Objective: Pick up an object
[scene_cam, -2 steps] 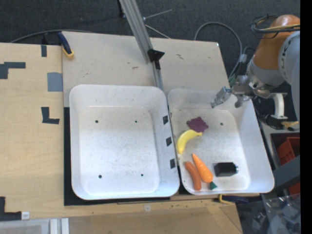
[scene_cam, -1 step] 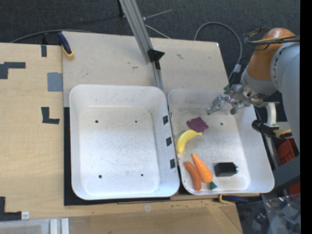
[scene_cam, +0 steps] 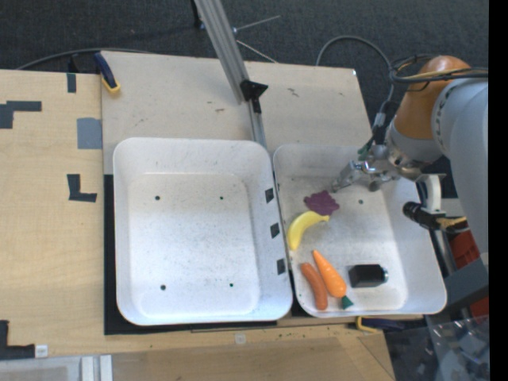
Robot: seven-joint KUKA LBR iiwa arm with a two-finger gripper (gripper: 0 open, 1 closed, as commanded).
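My gripper (scene_cam: 355, 182) hangs over the far part of the right bin (scene_cam: 413, 292), its fingers spread open with nothing between them. Just left of and below it lies a small purple object (scene_cam: 321, 203). A yellow banana (scene_cam: 304, 227) lies nearer the bin's left wall. Toward the front are two orange carrots (scene_cam: 328, 272) (scene_cam: 314, 286) side by side and a black block (scene_cam: 367, 275). All of these rest on the bin floor, apart from the gripper.
The left bin (scene_cam: 127, 213) adjoins the right one along a shared wall (scene_cam: 274, 213). A slanted metal pole (scene_cam: 226, 42) rises from behind the bins. The arm's grey body and orange band (scene_cam: 432, 94) fill the right side.
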